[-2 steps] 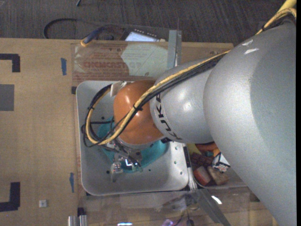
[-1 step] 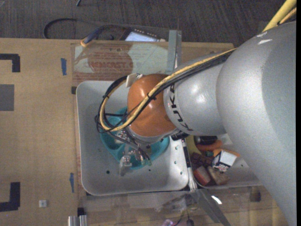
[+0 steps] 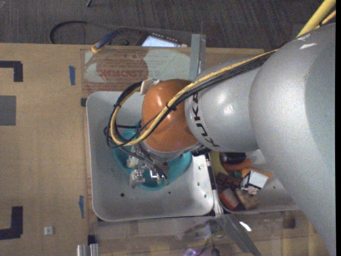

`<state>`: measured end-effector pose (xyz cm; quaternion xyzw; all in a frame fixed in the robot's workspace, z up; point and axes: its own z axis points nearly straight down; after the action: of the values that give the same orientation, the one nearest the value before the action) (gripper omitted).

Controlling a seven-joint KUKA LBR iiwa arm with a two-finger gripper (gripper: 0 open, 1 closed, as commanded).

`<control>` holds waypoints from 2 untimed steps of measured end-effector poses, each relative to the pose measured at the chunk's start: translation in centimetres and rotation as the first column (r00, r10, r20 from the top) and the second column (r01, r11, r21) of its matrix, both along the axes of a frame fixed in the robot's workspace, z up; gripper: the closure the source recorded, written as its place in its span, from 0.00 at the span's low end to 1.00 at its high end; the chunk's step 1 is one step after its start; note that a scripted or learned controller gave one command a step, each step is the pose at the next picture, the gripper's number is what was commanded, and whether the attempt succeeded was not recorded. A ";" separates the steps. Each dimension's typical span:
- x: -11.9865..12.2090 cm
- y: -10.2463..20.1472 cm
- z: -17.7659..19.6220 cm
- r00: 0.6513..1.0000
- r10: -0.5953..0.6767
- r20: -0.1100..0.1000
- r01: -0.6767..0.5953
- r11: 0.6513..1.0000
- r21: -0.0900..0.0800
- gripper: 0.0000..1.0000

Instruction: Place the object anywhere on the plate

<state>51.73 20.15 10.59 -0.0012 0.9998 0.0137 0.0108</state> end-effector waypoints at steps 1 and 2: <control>5.5 -1.3 16.8 1.000 0.000 -0.021 -0.001 1.000 -0.027 1.00; 1.1 2.5 10.2 0.993 0.118 -0.023 -0.118 0.993 -0.027 1.00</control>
<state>52.87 22.62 20.77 -0.0602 0.9982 0.0003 -0.0005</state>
